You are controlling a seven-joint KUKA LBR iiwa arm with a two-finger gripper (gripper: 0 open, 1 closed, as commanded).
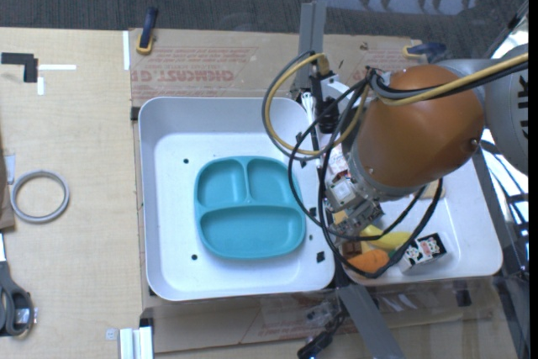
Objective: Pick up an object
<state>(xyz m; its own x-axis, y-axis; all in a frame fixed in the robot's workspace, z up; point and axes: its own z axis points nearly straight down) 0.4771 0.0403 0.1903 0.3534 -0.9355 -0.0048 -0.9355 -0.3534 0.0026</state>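
Note:
The arm's orange wrist band [416,126] hangs over the right bin [471,252] and hides most of it. Below the band, my gripper [357,224] reaches down into that bin's front left corner, right above a yellow object [393,240] and an orange object [368,262]. Nothing shows clearly as held. A small black-and-white box [424,250] lies just to the right of them. In the left bin [160,181] a teal divided plate [249,208] lies flat near the middle.
Black and yellow cables [290,118] loop from the wrist over the wall between the bins. On the bench to the left lie a tape roll [38,196] and scissors [13,311]. A clamp [149,29] sits on the cardboard behind the left bin.

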